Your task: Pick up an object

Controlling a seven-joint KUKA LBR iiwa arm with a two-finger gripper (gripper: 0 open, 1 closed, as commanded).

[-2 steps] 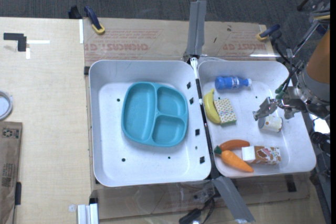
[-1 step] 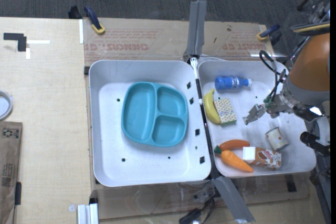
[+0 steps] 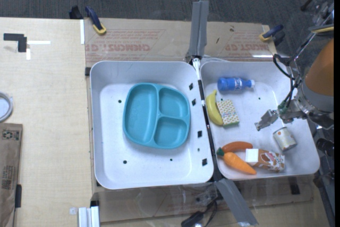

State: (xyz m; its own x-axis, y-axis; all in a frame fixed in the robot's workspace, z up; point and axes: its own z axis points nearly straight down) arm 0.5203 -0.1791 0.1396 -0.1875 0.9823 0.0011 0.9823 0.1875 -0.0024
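While the small silver can (image 3: 285,139) lies on its side in the right bin (image 3: 264,74), the gripper (image 3: 267,119) hovers just beside it, up and to the left, fingers apart and clamping nothing. Left of the can lie two carrots (image 3: 237,157), a banana (image 3: 213,108) and a blue bottle (image 3: 234,83).

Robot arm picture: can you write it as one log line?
gripper: above right bin | holding: nothing seen | nearest: silver can | left bin: blue plate
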